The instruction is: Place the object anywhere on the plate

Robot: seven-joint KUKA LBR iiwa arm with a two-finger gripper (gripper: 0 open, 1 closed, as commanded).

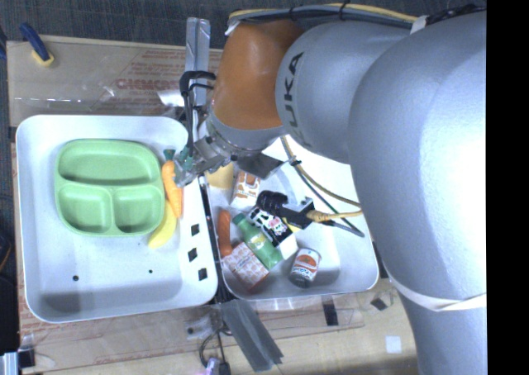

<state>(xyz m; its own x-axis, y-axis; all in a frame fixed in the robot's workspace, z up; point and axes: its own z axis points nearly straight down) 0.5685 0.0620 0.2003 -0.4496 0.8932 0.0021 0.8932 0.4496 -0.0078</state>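
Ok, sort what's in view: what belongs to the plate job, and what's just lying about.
Job:
green plate
carrot beside its right edge
gripper by the carrot

Lying about:
banana
green bottle
small can
red carton

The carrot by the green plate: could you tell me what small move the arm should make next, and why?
Probably a short shift toward the plate. The carrot hangs at the tool, over the bin floor just beside the plate's right rim with a banana, so it is not over the plate yet.
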